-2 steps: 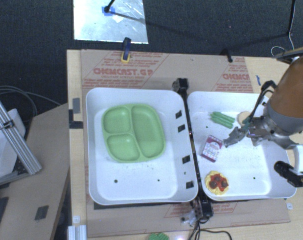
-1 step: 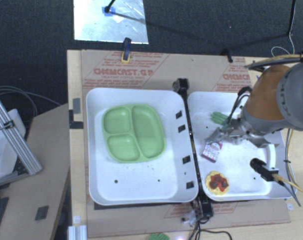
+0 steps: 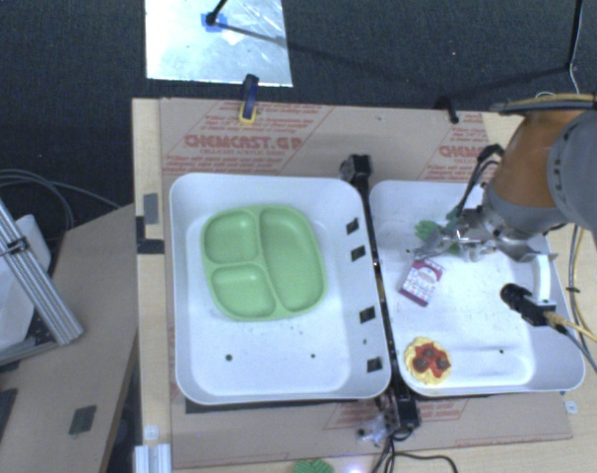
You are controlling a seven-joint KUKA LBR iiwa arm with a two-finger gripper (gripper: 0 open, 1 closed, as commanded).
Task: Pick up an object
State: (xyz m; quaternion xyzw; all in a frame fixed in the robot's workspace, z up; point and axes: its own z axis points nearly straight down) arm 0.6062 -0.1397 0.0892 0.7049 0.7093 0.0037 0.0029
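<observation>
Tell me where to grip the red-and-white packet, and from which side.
Probably from straight above, pinching across its short width at mid-length: the packet lies flat and slanted on the floor of the right bin, with both long edges free.

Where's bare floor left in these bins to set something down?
Left bin: the wide strip between the green tray and the near wall. Right bin: the near patch between the yellow disc and the outer wall. Crowded: the right bin's far half, where the end effector, green item and pink packet cluster.
</observation>
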